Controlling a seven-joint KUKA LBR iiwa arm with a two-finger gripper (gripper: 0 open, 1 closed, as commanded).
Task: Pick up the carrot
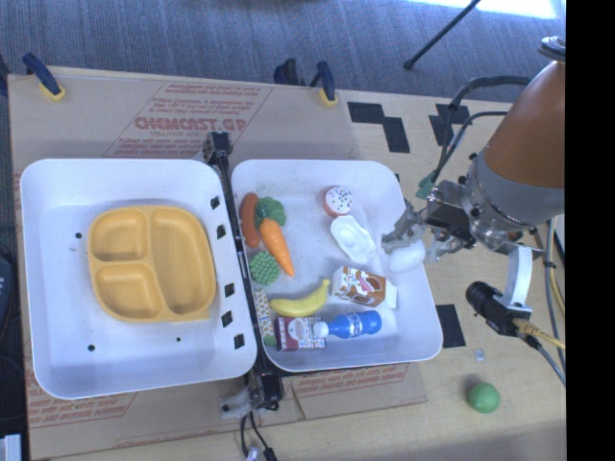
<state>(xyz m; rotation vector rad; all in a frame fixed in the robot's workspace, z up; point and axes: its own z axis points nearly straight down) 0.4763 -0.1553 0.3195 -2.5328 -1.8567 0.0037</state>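
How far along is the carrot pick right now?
Nothing looks done: the orange carrot with green top lies in the right white bin, beside the yellow banana. The grey two-finger gripper sits at that bin's right rim, well away. Approach, grasp and lift remain.

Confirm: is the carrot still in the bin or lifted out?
In: the carrot lies flat in the right bin, beside the banana.

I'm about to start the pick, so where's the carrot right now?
The carrot lies in the right bin, toward its left side, just below a green vegetable and above the banana.
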